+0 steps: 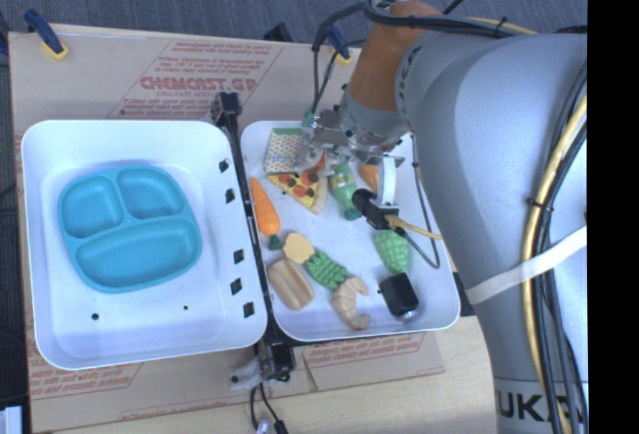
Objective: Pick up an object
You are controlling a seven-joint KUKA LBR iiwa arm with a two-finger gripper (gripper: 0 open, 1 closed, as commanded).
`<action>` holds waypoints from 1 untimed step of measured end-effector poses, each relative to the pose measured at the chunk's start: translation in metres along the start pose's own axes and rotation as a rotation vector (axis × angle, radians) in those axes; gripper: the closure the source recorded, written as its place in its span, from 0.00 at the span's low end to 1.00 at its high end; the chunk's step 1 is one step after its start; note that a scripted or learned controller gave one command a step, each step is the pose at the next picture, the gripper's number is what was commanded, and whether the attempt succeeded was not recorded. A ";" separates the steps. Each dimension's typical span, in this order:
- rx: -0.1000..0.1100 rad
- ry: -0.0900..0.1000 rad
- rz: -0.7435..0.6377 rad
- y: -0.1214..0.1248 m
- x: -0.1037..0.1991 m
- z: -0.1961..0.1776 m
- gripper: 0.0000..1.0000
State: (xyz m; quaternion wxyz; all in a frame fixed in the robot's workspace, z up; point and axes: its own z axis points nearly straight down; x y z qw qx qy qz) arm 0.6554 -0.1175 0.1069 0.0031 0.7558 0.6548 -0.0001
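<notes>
The right bin [429, 307] holds several toy foods. Among them are a pizza slice [301, 186], an orange carrot [265, 208], a green bottle [344, 196], a yellow piece [298, 247], a bread loaf [290, 284], a croissant [351, 302], a knobbly green vegetable [324, 269], a green leafy piece [392, 250] and a black object [399, 294]. My gripper [321, 141] hangs low over the bin's far end. It is just above the pizza slice and a yellow-green packet [282, 151]. The wrist hides what lies directly beneath it.
The left bin [40, 282] carries a blue divided plate [130, 225]. A black divider [240, 222] runs between the bins. The grey arm [499, 153] covers the right side, with cables [414, 227] hanging over the right bin's edge. Cardboard [190, 73] lies under both bins.
</notes>
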 end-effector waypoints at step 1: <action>0.007 0.004 0.090 -0.042 0.040 -0.114 1.00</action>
